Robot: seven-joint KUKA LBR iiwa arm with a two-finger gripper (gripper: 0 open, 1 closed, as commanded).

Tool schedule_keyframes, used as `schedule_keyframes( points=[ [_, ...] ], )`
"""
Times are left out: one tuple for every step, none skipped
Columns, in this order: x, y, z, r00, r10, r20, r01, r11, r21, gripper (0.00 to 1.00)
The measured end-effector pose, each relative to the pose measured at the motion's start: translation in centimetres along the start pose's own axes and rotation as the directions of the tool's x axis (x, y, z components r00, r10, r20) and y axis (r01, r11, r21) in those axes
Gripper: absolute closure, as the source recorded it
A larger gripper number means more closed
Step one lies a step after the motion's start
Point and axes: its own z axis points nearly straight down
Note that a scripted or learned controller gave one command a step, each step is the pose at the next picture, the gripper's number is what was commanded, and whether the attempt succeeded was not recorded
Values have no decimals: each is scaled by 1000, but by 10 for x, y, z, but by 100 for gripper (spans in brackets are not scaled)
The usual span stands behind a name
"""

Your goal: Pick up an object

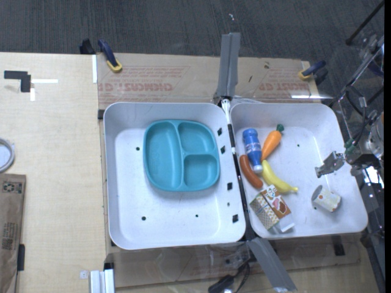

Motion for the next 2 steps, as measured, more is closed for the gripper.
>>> schedule_keyframes(
  points=[
    [5,-10,59,999,44,-1,-44,999,1,0],
    [60,35,107,1000,-16,3,16,1000,-14,0]
  ],
)
